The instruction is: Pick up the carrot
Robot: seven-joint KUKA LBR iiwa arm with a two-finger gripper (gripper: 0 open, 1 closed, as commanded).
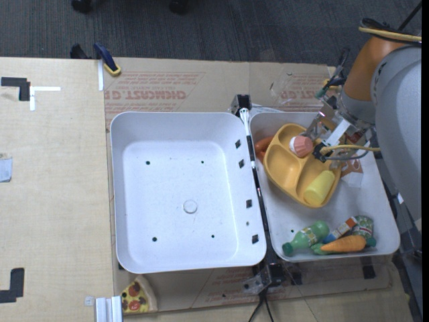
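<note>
While the gripper [320, 149] hangs over the yellow tray [289, 173] in the right bin [383, 200], fingers narrowly parted and holding nothing, the carrot [343, 245] lies at that bin's near edge beside a green bottle [305, 238]. Printing on the cardboard [161, 88] is mirrored and unreadable.
</note>
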